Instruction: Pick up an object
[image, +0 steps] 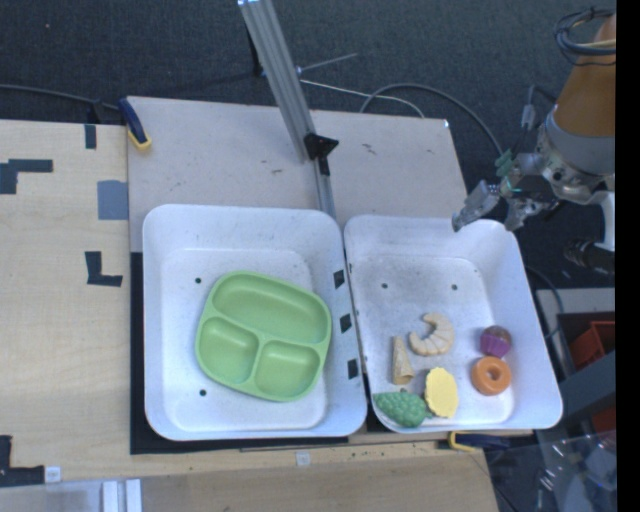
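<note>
The right bin (470, 250) holds several small toy foods near its front. A pale curled pastry piece (433, 335) lies beside a tan wedge (401, 360). In front of them sit a yellow piece (441, 392) and a green leafy piece (401, 408). An orange ring (491, 375) and a purple piece (495, 342) lie to the right. My gripper (492, 212) hangs over the bin's far right corner, well away from the foods. It is open, with nothing between its fingers.
The left bin (170, 260) holds a green divided plate (264, 336). A slanted metal pole (290, 90) ends at the bins' far edge. A blue and yellow clamp (135, 123) sits on the bench at the back left.
</note>
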